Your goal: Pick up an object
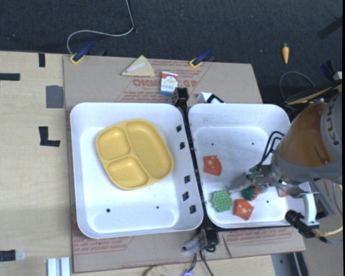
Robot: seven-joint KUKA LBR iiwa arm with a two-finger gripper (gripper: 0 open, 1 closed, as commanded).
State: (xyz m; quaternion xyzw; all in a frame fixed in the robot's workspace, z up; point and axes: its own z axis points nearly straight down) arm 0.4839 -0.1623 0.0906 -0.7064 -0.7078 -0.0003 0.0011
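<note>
Reaching into the right bin (pixel 230 115), the tool (pixel 248 187) sits over a teal object (pixel 250 192) near the green block (pixel 221 200); finger state unclear.

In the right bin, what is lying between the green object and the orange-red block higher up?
Nothing: the camera view shows bare white bin floor between the green object and the upper orange-red block.
</note>
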